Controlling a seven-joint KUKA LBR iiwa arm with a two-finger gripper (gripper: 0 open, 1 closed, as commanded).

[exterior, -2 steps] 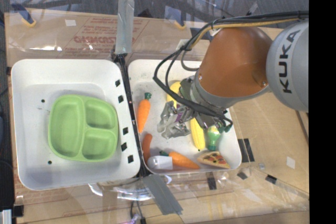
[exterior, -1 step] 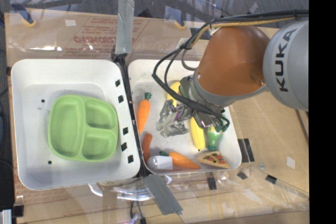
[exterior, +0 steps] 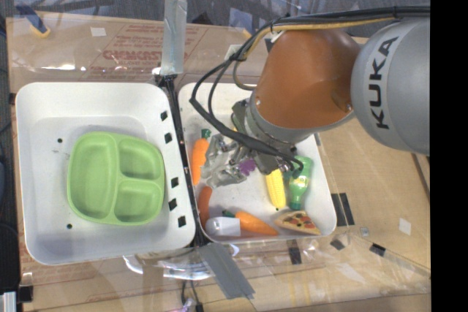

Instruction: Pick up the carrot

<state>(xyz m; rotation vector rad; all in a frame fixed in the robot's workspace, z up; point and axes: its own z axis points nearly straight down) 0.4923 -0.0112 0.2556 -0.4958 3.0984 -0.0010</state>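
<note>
The tool point(exterior: 223, 163) hangs low in the right bin point(exterior: 327, 190), beside a carrot point(exterior: 198, 159) by the left wall — presumably lined up for a grasp. Another carrot point(exterior: 252, 223) lies near the front. Whether it is gripping anything, I cannot tell.

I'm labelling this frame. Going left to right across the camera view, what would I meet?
Green divided plate in the left bin → carrot by the right bin's left wall → corn cob → green bottle.
</note>
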